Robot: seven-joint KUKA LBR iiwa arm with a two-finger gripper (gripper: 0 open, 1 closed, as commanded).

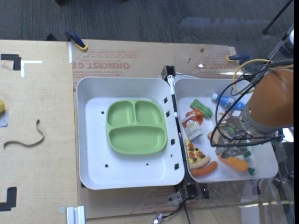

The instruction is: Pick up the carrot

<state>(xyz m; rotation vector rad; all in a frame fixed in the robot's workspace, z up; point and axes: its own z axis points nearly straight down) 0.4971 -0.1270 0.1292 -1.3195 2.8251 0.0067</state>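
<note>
The carrot [235, 163] is orange with a green stub at its right end. It lies flat near the front right of the right bin [264, 171]. My gripper [232, 146] hangs just above and behind it, under the grey wrist and the orange band, among looping cables. The wrist hides the gripper's tips. Nothing can be seen held in it.
The right bin also holds a pizza slice [195, 156], a sausage [204, 169], a ketchup bottle [192, 125], a green vegetable [202, 108] and a blue-and-white item [227, 101]. In the left bin [88, 125] lies a green divided plate [137, 126].
</note>
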